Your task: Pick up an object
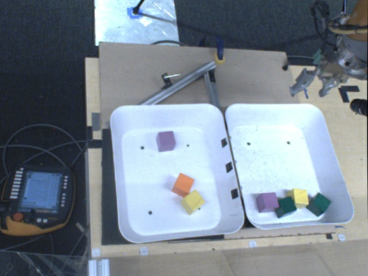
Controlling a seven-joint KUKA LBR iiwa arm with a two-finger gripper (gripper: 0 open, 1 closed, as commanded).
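My gripper [310, 89] hangs at the upper right, over the bench just beyond the far rim of the right bin [276, 112]. Its fingers are spread open with nothing between them. In the left bin [123, 171] lie a purple cube [165, 141], an orange cube [183, 184] and a yellow cube [193, 201], the last two touching. Along the right bin's near wall sit a purple cube [267, 202], a dark green cube [285, 206], a yellow cube [300, 197] and another green cube [319, 203]. All cubes are far from the gripper.
A metal rod bracket [184, 80] lies on the brown board behind the left bin. A teach pendant [37, 197] with cables rests on the floor at left. A shiny sheet [135, 13] lies at the top.
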